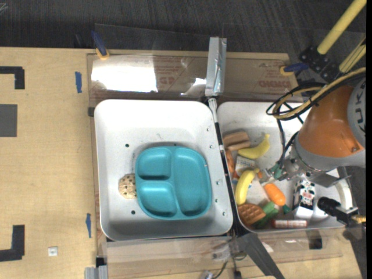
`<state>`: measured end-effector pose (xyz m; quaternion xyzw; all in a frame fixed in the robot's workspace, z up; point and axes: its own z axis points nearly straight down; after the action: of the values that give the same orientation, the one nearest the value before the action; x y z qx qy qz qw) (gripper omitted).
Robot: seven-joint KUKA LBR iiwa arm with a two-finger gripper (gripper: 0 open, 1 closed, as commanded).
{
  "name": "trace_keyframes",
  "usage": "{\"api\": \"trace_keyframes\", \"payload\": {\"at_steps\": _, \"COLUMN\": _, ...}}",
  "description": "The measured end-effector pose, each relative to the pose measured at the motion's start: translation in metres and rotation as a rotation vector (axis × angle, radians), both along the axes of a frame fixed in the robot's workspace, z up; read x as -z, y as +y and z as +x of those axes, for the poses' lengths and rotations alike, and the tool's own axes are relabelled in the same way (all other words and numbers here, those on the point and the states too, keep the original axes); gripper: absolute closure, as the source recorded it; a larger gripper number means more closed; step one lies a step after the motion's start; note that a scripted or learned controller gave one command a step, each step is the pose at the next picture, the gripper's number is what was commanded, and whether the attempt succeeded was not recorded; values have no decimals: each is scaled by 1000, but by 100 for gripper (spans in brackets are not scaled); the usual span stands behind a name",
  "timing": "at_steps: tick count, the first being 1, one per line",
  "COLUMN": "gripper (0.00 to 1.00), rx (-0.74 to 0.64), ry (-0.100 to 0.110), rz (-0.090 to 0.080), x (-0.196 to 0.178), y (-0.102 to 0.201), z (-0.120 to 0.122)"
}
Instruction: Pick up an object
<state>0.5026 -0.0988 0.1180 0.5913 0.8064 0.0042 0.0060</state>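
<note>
Teal plate (pixel 172 181) in left bin (pixel 110 121); toy food (pixel 256 150) fills right bin (pixel 232 112).

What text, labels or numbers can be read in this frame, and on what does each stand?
No text reads clearly here.
Red print on the left cardboard panel behind the bins: too blurred to read.
Red print on the right cardboard panel: looks mirrored or upside down, unreadable.
Dark letters on the arm's orange band: cut off, partly hidden.

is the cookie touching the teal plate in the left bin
Touching. In the camera view the cookie sits tight against the left edge of the teal plate, with no white bin floor between them.
</note>
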Motion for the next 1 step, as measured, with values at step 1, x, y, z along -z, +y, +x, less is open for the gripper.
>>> {"api": "trace_keyframes", "payload": {"at_steps": 1, "gripper": 100, "rx": 140, "ry": 11, "rz": 1, "x": -43, "y": -3, "z": -23}}
